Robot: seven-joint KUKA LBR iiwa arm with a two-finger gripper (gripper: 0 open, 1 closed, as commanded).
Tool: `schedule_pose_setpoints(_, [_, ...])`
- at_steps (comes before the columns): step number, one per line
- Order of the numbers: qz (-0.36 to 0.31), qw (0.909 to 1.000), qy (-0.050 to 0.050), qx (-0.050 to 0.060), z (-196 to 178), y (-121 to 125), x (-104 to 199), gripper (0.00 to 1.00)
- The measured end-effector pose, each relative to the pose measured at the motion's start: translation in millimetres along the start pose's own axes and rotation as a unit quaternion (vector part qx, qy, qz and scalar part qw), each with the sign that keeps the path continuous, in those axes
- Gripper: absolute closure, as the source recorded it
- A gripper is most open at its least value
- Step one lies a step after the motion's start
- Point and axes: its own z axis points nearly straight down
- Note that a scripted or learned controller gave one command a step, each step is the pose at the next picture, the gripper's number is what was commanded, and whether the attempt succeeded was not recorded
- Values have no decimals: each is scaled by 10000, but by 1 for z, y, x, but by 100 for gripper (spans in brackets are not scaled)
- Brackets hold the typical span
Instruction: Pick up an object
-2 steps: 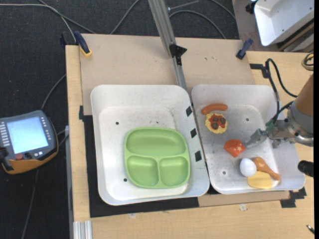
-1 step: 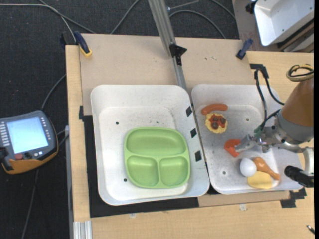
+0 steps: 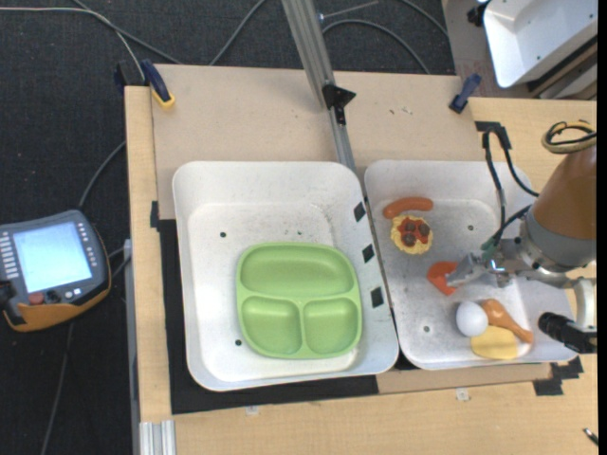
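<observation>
Matt green plastic tray (image 3: pixel 299 300) in a scuffed white plastic bin (image 3: pixel 204 197); smooth tan wooden bench (image 3: pixel 247 112).

A robotics lab: a plywood bench (image 3: pixel 247 112) stands on dark carpet, loose cables (image 3: pixel 85 27) trail at eleven o'clock, a teach pendant (image 3: pixel 49 268) lies at nine o'clock, and an aluminium camera post (image 3: pixel 308 36) rises at twelve.

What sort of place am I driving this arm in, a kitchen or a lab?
Most likely a robotics lab bench: two white bins clamped to a board, a teach pendant on the floor, and toy food such as a hot dog.
</observation>
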Motion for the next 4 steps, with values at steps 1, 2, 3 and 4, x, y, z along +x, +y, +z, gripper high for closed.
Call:
schedule_pose_setpoints(1, [1,10000,-36,-63,-12,3,-1,100])
schedule_pose_setpoints(2, [-3,10000,-35,14,-58,12,3,100])
schedule_pose_setpoints(3, [1,10000,-42,1,-121,14,-4,100])
schedule_pose_setpoints(4, [-1,10000,-42,-4,-186,20,-2,100])
